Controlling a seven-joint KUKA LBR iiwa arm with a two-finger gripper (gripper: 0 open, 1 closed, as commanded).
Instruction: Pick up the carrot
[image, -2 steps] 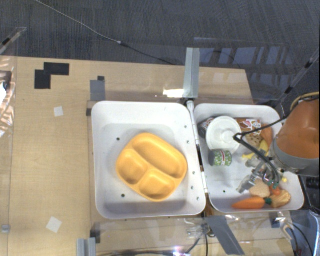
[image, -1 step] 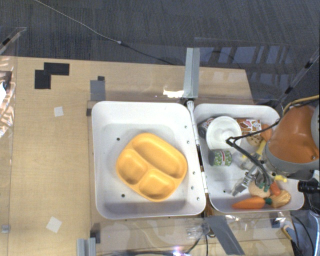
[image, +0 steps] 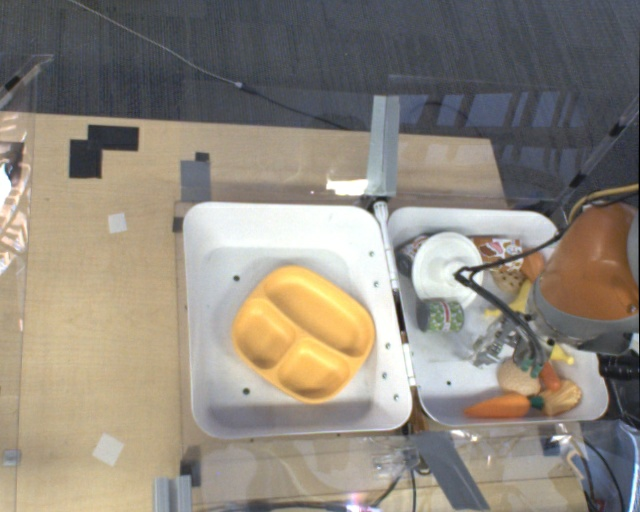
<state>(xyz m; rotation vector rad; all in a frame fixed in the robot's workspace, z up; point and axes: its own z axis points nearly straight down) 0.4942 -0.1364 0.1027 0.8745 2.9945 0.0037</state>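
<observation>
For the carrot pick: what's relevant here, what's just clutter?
Relevant:
carrot, near front edge of right bin
gripper, above the bin's middle, carrot not in it

Clutter:
yellow divided plate in left bin
white cup
small can
round biscuit-like item

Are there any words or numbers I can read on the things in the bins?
None can be read.
Small can in the right bin: green and white label, print too small and blurred.
Packet at the far side of that bin: colourful printing, too blurred.
Yellow tray in the left bin: no writing visible.
Carrot: no writing.
</observation>
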